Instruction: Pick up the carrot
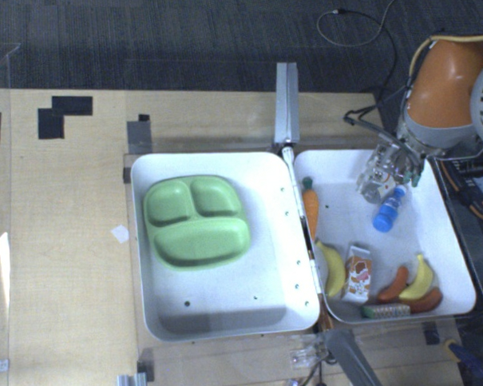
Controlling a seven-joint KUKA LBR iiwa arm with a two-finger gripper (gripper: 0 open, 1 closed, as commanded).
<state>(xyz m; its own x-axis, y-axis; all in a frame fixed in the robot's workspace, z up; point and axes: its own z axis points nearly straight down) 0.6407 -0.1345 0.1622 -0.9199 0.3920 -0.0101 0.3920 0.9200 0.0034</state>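
Observation:
The carrot [311, 208], orange with a green top, lies along the left wall of the right bin [336, 172], top pointing to the far side. My gripper [382, 176] hangs over the far right part of that bin, well to the right of the carrot and just above a blue bottle [388, 210]. Nothing shows between its fingers.
A green divided plate [196, 220] rests in the left bin [270, 299]. The right bin's near part holds two bananas [333, 269] [419, 278], a small juice carton [358, 274], and red sausage-like pieces [406, 294]. A metal post [286, 106] stands behind the bins.

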